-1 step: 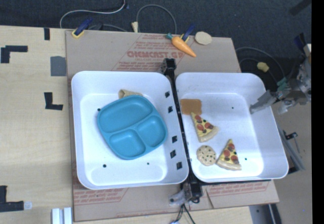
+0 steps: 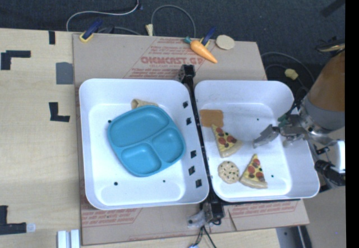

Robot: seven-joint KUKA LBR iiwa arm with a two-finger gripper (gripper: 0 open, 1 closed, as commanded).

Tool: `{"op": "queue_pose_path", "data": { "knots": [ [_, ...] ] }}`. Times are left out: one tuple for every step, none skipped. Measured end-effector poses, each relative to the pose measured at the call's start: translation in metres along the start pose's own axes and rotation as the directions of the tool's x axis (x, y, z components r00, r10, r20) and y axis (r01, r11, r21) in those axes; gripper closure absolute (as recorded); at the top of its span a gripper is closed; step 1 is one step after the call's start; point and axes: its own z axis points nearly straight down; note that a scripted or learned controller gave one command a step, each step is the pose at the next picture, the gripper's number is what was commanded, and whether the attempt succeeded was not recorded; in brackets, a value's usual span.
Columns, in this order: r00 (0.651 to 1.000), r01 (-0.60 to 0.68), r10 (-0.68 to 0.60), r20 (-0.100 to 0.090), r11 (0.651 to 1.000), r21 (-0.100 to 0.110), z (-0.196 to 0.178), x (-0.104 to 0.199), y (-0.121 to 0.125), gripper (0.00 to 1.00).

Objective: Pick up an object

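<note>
**Gripper low over the right bin, nothing taken yet**

Nearest the camera, along the front of the right bin (image 2: 297, 188), lie a round cookie (image 2: 228, 171) and a pizza slice (image 2: 254, 173), near each other but apart. Just behind them a second pizza slice (image 2: 225, 140) touches a tan toast-like square (image 2: 211, 118) by the central divider. Any of these could serve as the object to pick up; all rest flat on the bin floor, well spread, which should leave room for fingers to close around one.

The gripper (image 2: 268, 136) reaches in from the right at about the level of the second slice, apart from it. One grey finger shows clearly, with nothing held in it; whether the fingers stand wide or narrow I cannot tell.

The left bin (image 2: 90, 146) holds a blue divided plate (image 2: 147, 140), with a tan scrap poking out behind it.

Both bins sit on a cardboard sheet (image 2: 129, 56) over a pale wooden bench. At the sheet's far edge lie a toy carrot (image 2: 202, 51) and a small beige disc (image 2: 225, 42); beyond, cables trail over dark carpet.
</note>
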Motion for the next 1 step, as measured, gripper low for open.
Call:
{"op": "queue_pose_path", "data": {
  "knots": [
    [1.0, -0.002, 0.002, 0.008, 1.0, -0.018, 0.0828, 0.057, -0.0259, 0.0]
  ]
}}
